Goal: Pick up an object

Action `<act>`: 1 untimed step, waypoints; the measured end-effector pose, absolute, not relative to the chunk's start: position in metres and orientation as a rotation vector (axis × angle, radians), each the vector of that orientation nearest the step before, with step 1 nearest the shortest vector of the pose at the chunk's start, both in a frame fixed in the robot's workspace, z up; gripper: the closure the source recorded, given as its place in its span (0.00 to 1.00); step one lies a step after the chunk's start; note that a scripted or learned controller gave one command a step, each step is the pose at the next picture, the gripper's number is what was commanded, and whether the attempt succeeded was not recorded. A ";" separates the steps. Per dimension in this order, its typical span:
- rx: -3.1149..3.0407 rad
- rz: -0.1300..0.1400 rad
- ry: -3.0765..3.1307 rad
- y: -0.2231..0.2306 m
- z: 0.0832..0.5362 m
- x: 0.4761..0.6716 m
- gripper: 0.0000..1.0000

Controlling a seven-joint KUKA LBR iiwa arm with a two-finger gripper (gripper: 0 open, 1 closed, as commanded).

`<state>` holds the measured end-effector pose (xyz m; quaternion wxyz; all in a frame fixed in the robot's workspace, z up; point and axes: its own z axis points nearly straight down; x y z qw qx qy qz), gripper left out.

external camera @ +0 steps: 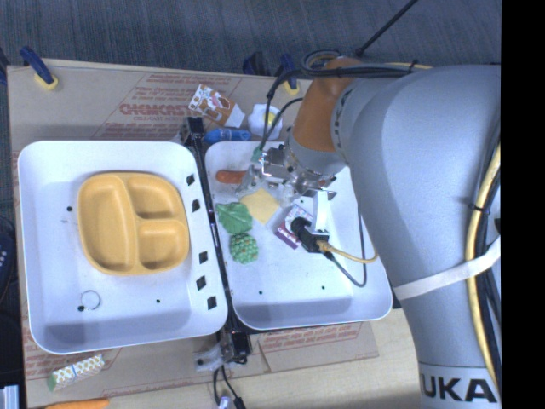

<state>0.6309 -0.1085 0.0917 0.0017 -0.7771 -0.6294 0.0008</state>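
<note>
Cardboard covers the worktop (pixel 153 92), printed faintly in red; "KUKA" reads on the arm's base at lower right. Over the right bin (pixel 341 301), mid-frame, the end effector (pixel 285 173) hangs low above a yellow slice (pixel 264 204) and sausage (pixel 230 176), apparently reaching; whether it's spread I can't tell. Next it needs a clean closure on one item.

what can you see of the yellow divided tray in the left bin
The yellow tray lies flat, open side up, in the left bin, toward its upper middle. It looks like smooth moulded plastic with rounded corners and three compartments: one long one on its left, two smaller ones on its right. It sits slightly rotated against the bin's edges. Only the bin floor touches it.
</note>
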 end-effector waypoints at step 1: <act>-2.431 0.005 -1.980 -0.108 0.102 0.631 1.00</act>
